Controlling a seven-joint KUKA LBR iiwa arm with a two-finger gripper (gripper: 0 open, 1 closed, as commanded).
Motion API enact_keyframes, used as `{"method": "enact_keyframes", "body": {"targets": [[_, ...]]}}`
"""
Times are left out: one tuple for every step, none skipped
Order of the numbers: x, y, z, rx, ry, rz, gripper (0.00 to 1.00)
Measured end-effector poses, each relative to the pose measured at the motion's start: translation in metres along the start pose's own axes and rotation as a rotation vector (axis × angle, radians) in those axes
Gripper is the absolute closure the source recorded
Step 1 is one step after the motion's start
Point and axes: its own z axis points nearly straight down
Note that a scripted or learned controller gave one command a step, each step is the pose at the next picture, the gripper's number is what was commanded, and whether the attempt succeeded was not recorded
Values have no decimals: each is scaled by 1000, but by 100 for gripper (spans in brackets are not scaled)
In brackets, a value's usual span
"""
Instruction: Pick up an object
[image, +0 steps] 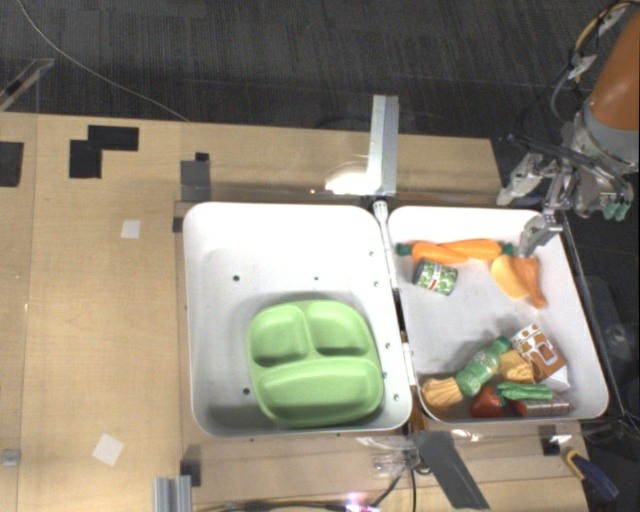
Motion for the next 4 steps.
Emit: {"method": "enact_keyframes", "body": {"targets": [[28,6,97,-2,4,-309,0],[52,-28,191,3,-7,-329,0],[111,-57,190,5,-6,-532,0],[127,-8,189,6,-11,-601,0]]}}
